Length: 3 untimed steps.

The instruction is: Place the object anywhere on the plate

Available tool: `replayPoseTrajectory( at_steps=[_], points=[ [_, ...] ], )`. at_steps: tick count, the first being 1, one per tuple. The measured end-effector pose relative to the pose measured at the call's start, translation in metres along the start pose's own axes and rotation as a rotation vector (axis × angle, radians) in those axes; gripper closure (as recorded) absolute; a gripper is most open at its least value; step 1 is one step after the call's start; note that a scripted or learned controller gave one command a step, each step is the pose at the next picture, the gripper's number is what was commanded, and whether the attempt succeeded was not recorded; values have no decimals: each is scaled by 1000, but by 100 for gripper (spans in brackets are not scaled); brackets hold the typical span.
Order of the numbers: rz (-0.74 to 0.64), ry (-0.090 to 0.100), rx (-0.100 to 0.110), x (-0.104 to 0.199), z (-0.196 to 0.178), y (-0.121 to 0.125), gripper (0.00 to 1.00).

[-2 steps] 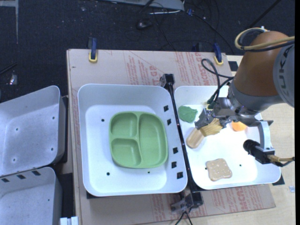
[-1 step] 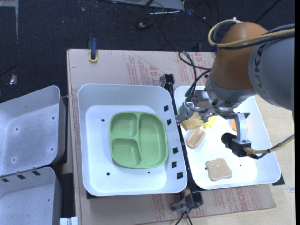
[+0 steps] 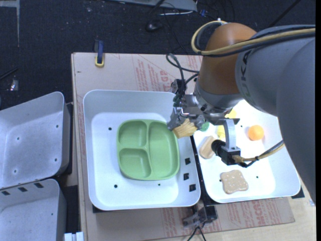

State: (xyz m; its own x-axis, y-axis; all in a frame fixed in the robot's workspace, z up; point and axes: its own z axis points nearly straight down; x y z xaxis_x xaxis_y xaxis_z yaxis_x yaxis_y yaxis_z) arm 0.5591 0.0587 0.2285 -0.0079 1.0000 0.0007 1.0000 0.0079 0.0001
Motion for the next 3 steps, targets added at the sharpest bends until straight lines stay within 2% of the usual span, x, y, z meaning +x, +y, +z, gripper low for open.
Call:
replayPoseTrajectory(
  at_steps=[1, 2, 3],
  points=[
    [0, 1, -1, 53, 0, 9, 100],
    [10, -2, 2, 39, 7, 11, 100],
    [10, -1, 2, 37, -3, 1, 100]
  ],
)
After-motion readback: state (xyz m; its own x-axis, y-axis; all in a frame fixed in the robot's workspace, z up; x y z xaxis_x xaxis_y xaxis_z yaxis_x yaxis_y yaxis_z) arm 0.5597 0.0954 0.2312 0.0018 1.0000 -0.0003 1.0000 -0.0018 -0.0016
